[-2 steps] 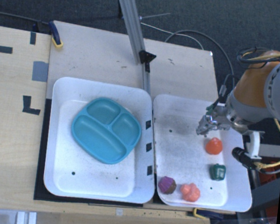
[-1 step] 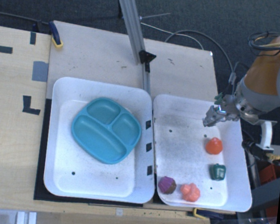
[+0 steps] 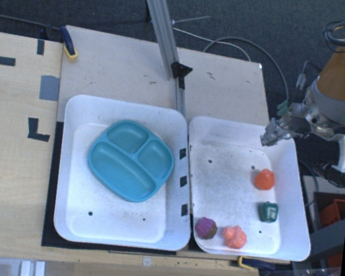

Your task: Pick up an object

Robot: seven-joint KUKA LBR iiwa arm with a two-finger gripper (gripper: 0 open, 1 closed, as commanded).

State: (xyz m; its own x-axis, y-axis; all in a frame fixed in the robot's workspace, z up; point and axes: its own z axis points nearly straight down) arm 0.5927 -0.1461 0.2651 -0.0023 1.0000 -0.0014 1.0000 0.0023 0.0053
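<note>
**A:** Where are the things it could pick up?

**B:** All four lie in the right bin (image 3: 292, 180), toward its right and near sides. An orange ball (image 3: 265, 179) sits close to the right wall. Just below it is a small dark green piece (image 3: 268, 211), apart from the ball. Along the near edge, a purple lump (image 3: 206, 228) and a pink-orange lump (image 3: 234, 236) lie side by side, near each other but with a sliver of white between them.

**A:** And the gripper?

**B:** The gripper (image 3: 268, 138) hangs over the far right corner of that bin, at the rim, well apart from every item (the orange ball is the closest). Nothing is between its fingers. Whether they are spread or pressed together I cannot tell; the tip is a dark blur from this angle.

**A:** What about the other bin?

**B:** The left bin (image 3: 71, 153) holds a blue divided plate (image 3: 132, 159), turned at a slant, with three compartments. A grey metal bar (image 3: 164, 30) runs down from the top toward the seam between the bins. The arm (image 3: 341, 74), with its orange band, comes in from the right.
</note>
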